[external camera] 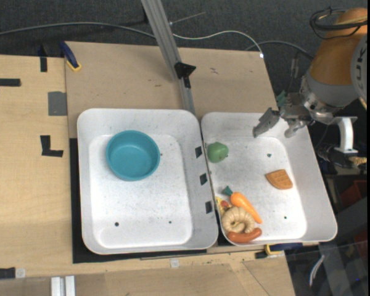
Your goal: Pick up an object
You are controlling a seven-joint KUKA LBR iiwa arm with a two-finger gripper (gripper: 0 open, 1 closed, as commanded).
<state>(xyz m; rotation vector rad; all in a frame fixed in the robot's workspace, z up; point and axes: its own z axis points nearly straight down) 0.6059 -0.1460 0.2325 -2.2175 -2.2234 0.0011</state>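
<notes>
The gripper [277, 126] hung released over the right bin's [308, 165] far edge; bare floor lay below it, toys [239, 214] clustered well beyond.

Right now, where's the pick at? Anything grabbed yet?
Nothing grabbed yet. The gripper hangs over the top edge of the right bin, fingers spread with nothing between them. The green ball, orange wedge, toy carrot and the pile by it lie on that bin's floor; the blue bowl sits in the left bin. Descent, closing and lift remain.
</notes>
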